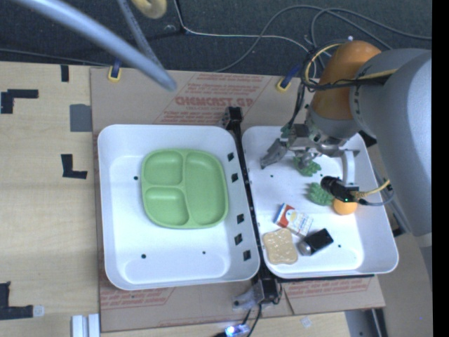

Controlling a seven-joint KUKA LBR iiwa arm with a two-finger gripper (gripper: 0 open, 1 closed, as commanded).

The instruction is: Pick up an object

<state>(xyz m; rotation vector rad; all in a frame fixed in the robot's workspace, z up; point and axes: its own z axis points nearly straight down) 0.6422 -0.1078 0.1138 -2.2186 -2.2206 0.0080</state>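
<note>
White plastic makes up both bins you are looking down on. Your left bin carries a pale green divided plate with three compartments, lying flat near its middle. Your right bin holds the loose objects: a small red-and-white packet with printing too small to read, a tan biscuit-like piece just below it near the bin's front edge, a black-and-silver item just beside that, a green leafy toy next to an orange ball, and another green piece further back.

You will find the gripper low over the back of the right bin, its two fingers spread wide apart, one slanting toward the divider, the other pointing down toward the orange ball. Nothing sits between them; the back green piece lies just beneath them.

Red lettering is printed on the brown cardboard under the bins, but it is too blurred to make out.
</note>
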